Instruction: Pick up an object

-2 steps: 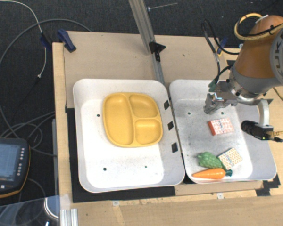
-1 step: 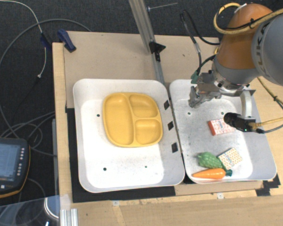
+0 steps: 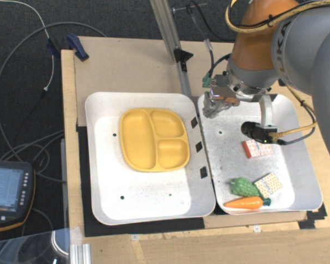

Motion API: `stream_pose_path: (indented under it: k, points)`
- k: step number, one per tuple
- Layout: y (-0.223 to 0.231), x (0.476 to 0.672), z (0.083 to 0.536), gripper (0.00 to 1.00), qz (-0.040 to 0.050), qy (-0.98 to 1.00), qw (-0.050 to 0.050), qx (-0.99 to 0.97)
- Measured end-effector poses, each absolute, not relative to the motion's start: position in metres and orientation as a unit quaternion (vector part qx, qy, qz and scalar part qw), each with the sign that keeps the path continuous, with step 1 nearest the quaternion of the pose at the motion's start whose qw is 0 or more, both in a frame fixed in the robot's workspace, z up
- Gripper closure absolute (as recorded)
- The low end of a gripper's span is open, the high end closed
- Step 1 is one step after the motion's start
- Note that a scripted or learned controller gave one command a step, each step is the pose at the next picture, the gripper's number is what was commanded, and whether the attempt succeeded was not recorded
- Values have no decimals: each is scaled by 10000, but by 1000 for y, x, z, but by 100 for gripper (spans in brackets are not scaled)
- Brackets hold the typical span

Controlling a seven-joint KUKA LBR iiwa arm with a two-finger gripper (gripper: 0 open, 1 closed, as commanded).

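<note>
— Two bins (image 3: pixel 99 147) sit side by side on your surface (image 3: pixel 126 59), both shallow white plastic with rounded corners and a speckled floor. What lies in the left one?

— You have a tray (image 3: pixel 154 138) there, smooth yellow plastic, rounded, split into one long compartment and two smaller ones. It lies flat near the bin's middle.

— And the right bin?

— Four small things. You will see a box (image 3: pixel 258 148), red and white, squarish, lying flat just below the arm's black fitting. Nearer the front rim lies a carrot (image 3: pixel 243 203), orange, tapered and glossy like a toy, with a knobbly green lump (image 3: pixel 242 187) touching it from above. Just right of the lump lies a card (image 3: pixel 268 184), flat, with a fine checked pattern, tilted.

— Where is your tool?

— Look at the right bin's upper left corner: the tool (image 3: pixel 211 108) hangs there, dull grey metal, beside the divide between the bins. The arm (image 3: pixel 297 32) above it is smooth grey, with a shiny orange band. You cannot tell from this angle whether its fingers are apart or together. No object shows between them; the box is well apart from it, the carrot farther still.
</note>
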State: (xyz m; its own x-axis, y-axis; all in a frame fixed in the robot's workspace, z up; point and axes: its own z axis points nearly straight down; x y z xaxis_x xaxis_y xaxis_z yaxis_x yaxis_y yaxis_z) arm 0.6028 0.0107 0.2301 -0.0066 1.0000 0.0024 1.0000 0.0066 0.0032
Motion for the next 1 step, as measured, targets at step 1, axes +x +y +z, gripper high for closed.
stream_pose_path:
  k: [1]
  points:
    - [73,614,238,100,21,7099,0,7043]
